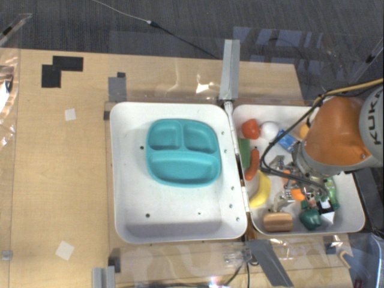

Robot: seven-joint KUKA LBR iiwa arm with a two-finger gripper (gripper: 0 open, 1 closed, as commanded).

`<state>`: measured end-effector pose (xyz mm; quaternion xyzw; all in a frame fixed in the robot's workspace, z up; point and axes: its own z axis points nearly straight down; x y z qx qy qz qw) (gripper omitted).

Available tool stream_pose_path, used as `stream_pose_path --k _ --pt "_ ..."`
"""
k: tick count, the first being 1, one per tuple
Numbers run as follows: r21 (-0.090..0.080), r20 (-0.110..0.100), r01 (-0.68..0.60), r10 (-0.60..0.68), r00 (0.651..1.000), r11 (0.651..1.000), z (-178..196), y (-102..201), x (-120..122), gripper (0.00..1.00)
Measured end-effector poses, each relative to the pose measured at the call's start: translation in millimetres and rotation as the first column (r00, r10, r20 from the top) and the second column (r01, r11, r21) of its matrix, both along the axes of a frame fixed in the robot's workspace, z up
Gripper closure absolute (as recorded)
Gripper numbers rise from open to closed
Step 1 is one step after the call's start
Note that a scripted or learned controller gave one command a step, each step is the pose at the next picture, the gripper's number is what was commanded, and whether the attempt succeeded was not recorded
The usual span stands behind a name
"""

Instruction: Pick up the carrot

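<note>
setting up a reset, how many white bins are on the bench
2. The left bin holds a teal divided plate. The right bin holds the toy food, with the gripper over it. The arm covers part of that bin.

You can read part of the black "KUKA" lettering on the grey arm [373,128], up and right of the pincer [294,194].

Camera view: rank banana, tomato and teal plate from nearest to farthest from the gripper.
Taking the gripper as the tool cluster under the orange wrist in the right bin:
1. Banana, just to its left in the right bin.
2. Tomato, at the right bin's top-left corner.
3. Teal plate, in the left bin.
</note>
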<state>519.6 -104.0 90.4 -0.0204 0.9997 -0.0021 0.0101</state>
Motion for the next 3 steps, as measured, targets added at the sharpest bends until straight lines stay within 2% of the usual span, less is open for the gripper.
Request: stream_pose_path --k 1,2,3 --pt "-0.001 0.028 0.013 -0.013 1.0 1.0 5 -4 -15 0.0" --pt "0.006 0.003 0.338 -0.338 0.941 0.941 1 1 -12 0.0" --pt "0.009 -0.01 0.619 -0.619 0.785 0.785 -1 1 -1 0.0"
